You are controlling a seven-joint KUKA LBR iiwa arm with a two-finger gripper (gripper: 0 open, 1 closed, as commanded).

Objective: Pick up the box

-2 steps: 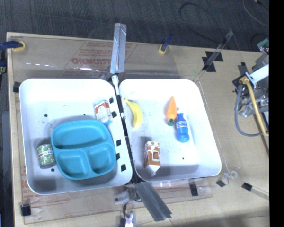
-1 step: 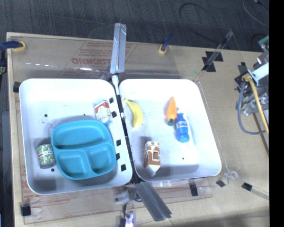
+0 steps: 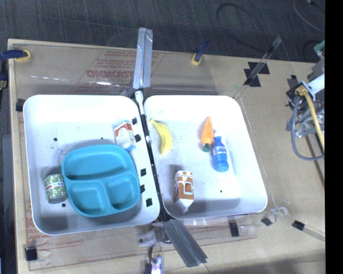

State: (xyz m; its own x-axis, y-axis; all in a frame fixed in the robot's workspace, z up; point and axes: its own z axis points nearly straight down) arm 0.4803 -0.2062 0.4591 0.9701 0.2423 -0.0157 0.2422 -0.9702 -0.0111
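An orange and white carton box (image 3: pixel 183 187) stands in the right bin (image 3: pixel 248 153) near its front left corner. A smaller red and white box (image 3: pixel 124 135) lies in the left bin (image 3: pixel 34 153), against the divider and just behind the blue tray. Part of the arm's wrist hardware with a yellow cable (image 3: pixel 310 104) shows at the right edge, well outside the bins and far from both boxes.
A blue three-part tray (image 3: pixel 100 180) and a green can (image 3: pixel 55 188) share the left bin. The right bin also holds a banana (image 3: pixel 163 136), a carrot (image 3: pixel 207 132) and a blue bottle (image 3: pixel 219 154). White floor shows between the carton and the bottle.
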